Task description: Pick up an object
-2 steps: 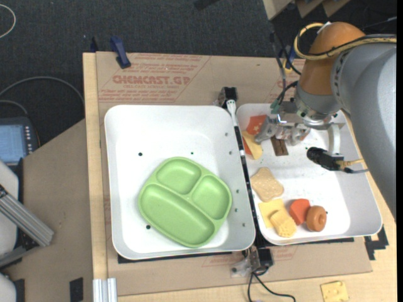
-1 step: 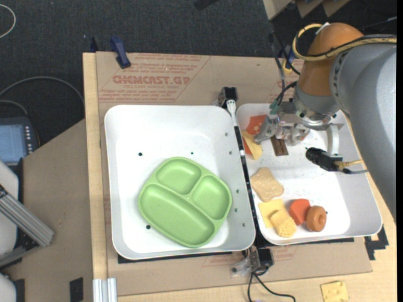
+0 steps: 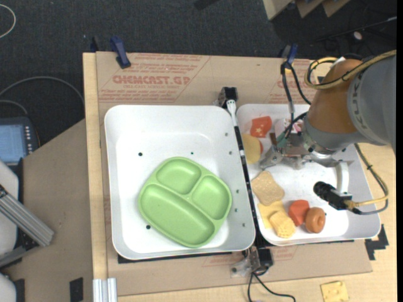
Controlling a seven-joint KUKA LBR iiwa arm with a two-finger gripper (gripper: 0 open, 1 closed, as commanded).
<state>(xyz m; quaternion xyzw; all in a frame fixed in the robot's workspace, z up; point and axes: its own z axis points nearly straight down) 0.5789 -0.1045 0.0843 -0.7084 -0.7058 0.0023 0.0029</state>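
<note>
My gripper (image 3: 281, 154) is low in the right bin (image 3: 360, 226), near its middle, under the grey arm with the orange band (image 3: 330, 109). Just to its left lies a pale yellow piece (image 3: 252, 148), and a red piece (image 3: 261, 126) lies up and to the left of it. Below the gripper sits a tan bread slice (image 3: 267, 187). Nearer the bin's front edge are a yellow corn-like piece (image 3: 281, 223), an orange-red piece (image 3: 299, 208) and a red-brown round piece (image 3: 315, 219). I see nothing clearly held.
The left bin (image 3: 123, 168) holds a green divided plate (image 3: 184, 200). A black connector with a cable (image 3: 331, 194) hangs off the arm over the right bin's right half. Clamps (image 3: 119, 51) stand at the board's back edge.
</note>
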